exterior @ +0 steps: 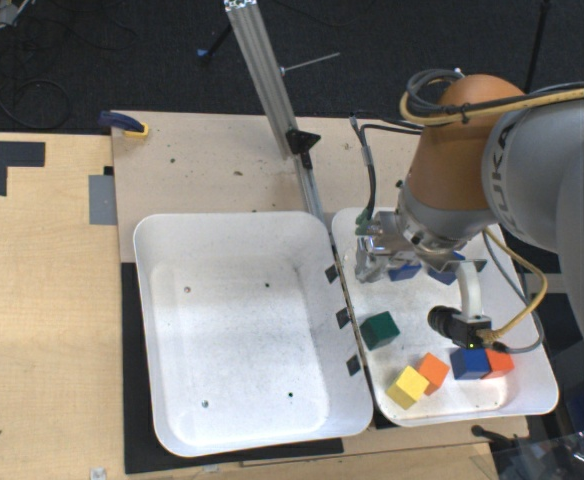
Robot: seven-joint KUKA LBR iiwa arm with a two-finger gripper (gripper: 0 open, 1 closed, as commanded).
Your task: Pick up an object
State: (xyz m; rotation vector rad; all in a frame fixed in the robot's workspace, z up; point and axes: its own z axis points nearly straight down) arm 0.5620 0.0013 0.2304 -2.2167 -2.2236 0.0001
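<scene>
My gripper (370,259) hangs low over the far left part of the right bin (525,400), close to the wall shared with the left bin. A blue object (409,271) lies just right of it, partly hidden under the wrist. Nearer the front, a dark green block (379,329) sits apart from the gripper. Along the front lie a yellow block (409,386), an orange block (433,370), a blue block (469,364) and a red piece (500,362). I see nothing between the fingers from this angle.
The left bin (232,318) lies beside the right one, with black clips on the shared wall. A slanted aluminium rail (268,83) rises behind the bins. A blue and yellow clamp (123,123) rests at the bench's far left corner.
</scene>
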